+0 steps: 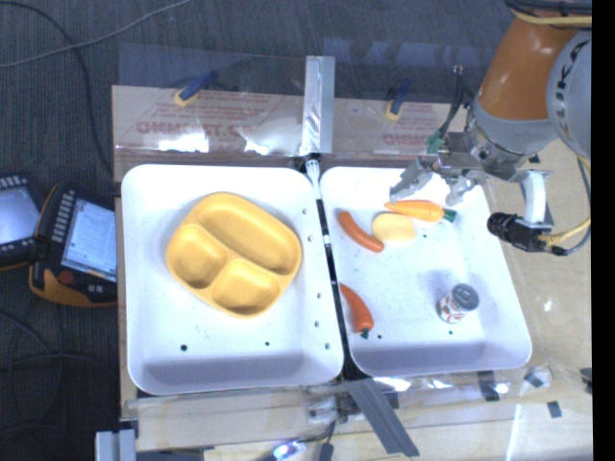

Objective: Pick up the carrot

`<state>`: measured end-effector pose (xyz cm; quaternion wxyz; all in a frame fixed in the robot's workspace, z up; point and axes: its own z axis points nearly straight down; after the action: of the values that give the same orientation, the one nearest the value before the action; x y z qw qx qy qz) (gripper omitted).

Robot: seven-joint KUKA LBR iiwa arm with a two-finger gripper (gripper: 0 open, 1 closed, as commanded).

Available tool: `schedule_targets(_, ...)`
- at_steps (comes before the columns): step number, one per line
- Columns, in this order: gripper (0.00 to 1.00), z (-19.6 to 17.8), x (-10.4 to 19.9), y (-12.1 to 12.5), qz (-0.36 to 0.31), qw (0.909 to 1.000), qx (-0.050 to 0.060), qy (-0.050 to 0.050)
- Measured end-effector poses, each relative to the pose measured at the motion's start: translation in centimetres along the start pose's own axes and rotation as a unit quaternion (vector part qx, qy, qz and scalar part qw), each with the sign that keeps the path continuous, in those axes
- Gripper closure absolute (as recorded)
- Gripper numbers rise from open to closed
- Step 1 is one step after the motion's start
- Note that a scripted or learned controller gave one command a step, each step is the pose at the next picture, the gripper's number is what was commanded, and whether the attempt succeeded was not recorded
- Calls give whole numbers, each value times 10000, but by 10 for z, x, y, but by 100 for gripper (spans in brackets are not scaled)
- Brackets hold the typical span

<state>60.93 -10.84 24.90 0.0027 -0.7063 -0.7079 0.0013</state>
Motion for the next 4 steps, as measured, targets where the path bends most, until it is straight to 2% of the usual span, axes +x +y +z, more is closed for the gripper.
schedule_targets(1, 0, 83, -59, -4, -463, 9989, 6, -10)
schedule_targets(2, 0, 127, -89, 38, -376, 9993, -2, 0)
schedule_targets(3, 0, 154, -89, 64, -351, 9994, -20, 17)
schedule_targets(4, 100, 146, -88, 65, -377, 9993, -2, -5)
